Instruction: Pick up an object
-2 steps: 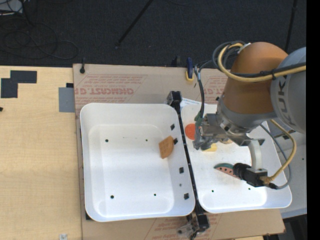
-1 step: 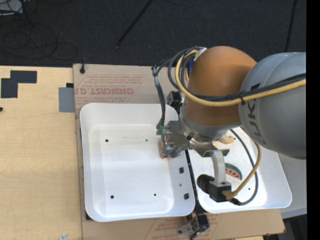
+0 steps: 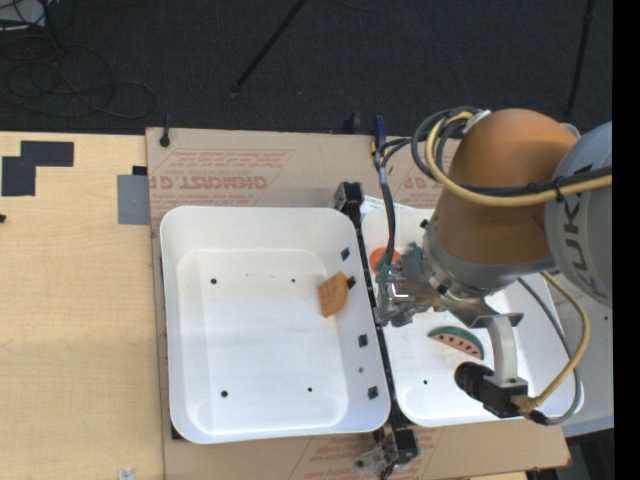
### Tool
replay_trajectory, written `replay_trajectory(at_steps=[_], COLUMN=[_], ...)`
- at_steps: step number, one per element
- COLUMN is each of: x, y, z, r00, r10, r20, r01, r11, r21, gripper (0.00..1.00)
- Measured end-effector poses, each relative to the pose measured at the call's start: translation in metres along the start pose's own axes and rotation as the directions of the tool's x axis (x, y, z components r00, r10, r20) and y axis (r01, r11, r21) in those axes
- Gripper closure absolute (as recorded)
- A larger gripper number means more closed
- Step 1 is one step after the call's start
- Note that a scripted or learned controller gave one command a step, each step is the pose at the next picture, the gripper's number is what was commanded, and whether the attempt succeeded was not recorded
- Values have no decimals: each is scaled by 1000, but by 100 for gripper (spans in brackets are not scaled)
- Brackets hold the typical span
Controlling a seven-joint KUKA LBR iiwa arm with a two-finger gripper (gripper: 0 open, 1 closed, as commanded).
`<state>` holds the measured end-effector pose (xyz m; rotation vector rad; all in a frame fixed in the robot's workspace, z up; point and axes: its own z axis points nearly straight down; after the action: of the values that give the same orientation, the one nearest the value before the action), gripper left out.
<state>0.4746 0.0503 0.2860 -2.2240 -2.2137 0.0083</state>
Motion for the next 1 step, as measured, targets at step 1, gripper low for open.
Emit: replay_trajectory(at_steps=[1], x=[23], y=[8], z=[8], r00=[1000], r10=[-6], r20=[-1], r01=[6], r11=[1000], r21=[-1], gripper=[100])
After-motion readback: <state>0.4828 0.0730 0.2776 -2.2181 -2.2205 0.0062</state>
